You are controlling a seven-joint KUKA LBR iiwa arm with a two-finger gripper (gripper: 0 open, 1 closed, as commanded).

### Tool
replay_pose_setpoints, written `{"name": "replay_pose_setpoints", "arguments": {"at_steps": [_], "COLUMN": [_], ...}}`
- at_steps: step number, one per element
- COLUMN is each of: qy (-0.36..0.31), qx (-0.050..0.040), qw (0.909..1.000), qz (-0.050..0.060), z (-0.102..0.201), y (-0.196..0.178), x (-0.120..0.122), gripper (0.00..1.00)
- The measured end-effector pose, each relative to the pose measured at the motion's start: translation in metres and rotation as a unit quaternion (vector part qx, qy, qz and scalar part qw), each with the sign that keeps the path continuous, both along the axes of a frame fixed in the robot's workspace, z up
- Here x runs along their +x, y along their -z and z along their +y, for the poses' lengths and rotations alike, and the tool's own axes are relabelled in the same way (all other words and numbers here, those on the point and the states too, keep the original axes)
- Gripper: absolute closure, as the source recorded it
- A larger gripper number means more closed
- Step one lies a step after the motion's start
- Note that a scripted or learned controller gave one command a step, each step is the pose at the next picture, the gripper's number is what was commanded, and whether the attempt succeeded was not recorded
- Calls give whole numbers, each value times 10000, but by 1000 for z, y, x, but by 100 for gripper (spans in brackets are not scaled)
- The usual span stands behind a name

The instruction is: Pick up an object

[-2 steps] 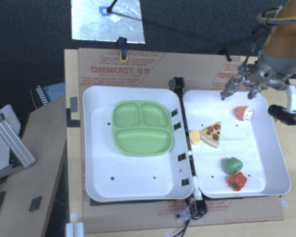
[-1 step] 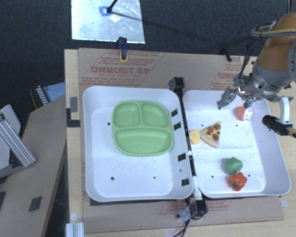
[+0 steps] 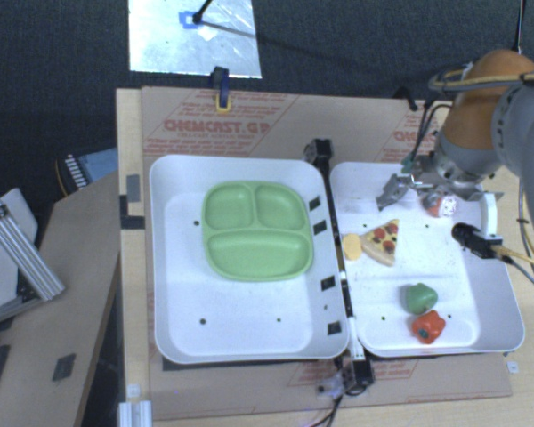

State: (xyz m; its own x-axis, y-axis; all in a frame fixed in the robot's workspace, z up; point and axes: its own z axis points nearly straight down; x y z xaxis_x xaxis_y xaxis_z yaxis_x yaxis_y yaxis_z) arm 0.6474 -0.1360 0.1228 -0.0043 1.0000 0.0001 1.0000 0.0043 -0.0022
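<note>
Reaching in from the upper right of the frame, the hand (image 3: pixel 399 191) is hovering low over the upper part of the right bin (image 3: pixel 503 314), its grey metal fingers (image 3: pixel 392 194) pointing toward the left. Whether those fingers are spread or closed cannot be told from this view, and nothing is showing between them.

Just to the right of the hand, a small white and red object (image 3: pixel 446 206), too small to identify, is lying in the same bin. Below the hand, near the bin's left wall, a toy pizza slice (image 3: pixel 382 241) is resting with a small yellow piece (image 3: pixel 351 246) just beside it on the left. Lower in the right bin, a green toy pepper (image 3: pixel 419 297) is sitting with a red toy pepper (image 3: pixel 428 326) right below it, the two close together or touching.

At the centre of the frame, the left bin (image 3: pixel 173 327) is carrying a light green divided plate (image 3: pixel 256 231) with three compartments. Both bins are lying side by side on a brown cardboard sheet (image 3: pixel 276 114) that is covering the bench. At the upper left of the frame, a shiny silver sheet (image 3: pixel 160 34) is lying on the dark surface beyond the cardboard.
</note>
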Motion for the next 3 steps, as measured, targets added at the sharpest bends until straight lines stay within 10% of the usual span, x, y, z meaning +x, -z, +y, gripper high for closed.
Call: {"name": "replay_pose_setpoints", "arguments": {"at_steps": [1, 2, 3], "qy": [1, -5, 1], "qx": [-1, -8, -8], "qw": [10000, 10000, 10000], "qz": [-6, -36, -54], "z": [1, 0, 1], "y": [40, 26, -39], "x": [0, 2, 7], "gripper": [0, 100, 100]}}
